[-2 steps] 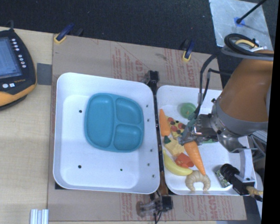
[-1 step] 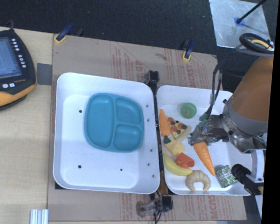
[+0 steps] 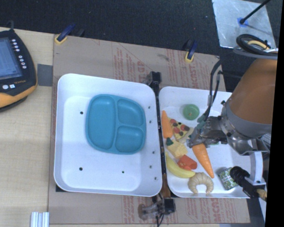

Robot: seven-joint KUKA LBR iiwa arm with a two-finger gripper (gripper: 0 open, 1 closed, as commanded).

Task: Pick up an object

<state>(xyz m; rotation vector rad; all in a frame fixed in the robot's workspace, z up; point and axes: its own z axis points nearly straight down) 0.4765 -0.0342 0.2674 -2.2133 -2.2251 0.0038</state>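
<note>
Orange carrot (image 3: pixel 204 159) under jaws (image 3: pixel 197 135), right bin (image 3: pixel 175 96) (toy food), blue tray (image 3: pixel 115 123) left.

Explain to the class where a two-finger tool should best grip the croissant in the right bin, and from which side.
Probably across the thick middle of the croissant, coming straight down. Its curved body lies flat in the right bin, horns pointing toward the near wall, and the banana crowds its left end.

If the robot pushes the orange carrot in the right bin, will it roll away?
Probably a little. The carrot looks round and tapered, so it would likely roll in a curve, not straight. It looks like smooth plastic, so maybe slippery. The banana and croissant close by could stop it.
</note>
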